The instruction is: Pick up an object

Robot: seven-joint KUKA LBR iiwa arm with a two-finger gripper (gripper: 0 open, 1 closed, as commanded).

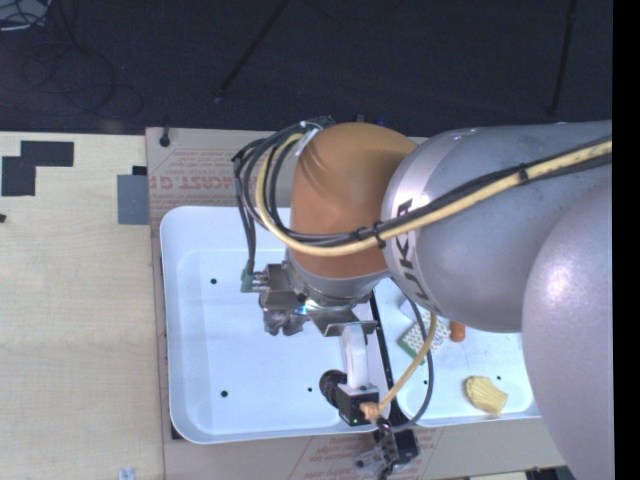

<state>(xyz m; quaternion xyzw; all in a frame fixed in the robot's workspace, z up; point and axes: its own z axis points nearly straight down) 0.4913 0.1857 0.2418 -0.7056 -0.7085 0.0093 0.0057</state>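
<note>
The arm (450, 228) hung low over the left bin (182, 268), apparently seeking a pick; whether the gripper (283, 318) was open or loaded could not be told.

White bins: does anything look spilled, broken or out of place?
Nothing stands out. A yellow ridged piece, a small orange object and a green-patterned card lie loose in the view's right shallow white bin, partly hidden by the grey arm.
</note>
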